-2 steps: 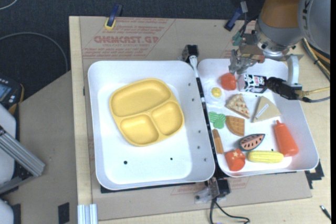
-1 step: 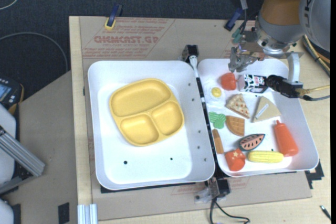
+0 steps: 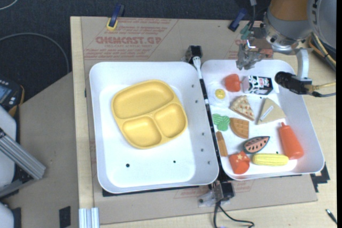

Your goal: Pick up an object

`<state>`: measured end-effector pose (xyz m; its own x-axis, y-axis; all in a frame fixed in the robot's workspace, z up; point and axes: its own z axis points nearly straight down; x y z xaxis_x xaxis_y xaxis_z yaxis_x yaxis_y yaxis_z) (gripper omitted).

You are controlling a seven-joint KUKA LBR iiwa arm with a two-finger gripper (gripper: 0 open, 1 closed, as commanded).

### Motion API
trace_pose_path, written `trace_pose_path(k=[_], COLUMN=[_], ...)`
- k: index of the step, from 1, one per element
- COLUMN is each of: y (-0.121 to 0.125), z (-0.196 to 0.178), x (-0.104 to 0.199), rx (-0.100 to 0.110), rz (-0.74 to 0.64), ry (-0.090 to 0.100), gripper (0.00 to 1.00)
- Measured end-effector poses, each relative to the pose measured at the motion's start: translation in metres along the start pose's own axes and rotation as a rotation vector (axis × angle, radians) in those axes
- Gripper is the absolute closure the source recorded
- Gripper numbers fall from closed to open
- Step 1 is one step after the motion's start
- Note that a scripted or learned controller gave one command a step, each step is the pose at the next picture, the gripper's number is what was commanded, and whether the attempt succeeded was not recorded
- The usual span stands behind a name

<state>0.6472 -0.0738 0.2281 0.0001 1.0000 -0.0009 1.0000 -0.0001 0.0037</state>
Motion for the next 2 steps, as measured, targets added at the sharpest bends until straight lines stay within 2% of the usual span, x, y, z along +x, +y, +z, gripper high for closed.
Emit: trace_pose_path(k=[1, 2], y=[-0.016, -0.005], z=[0.001, 0.013], x=[0.013, 0.005], rx=[0.006, 0.002], rz=[-0.001, 0.0], ry=[0.001, -0.001], gripper=[1.0, 1.0])
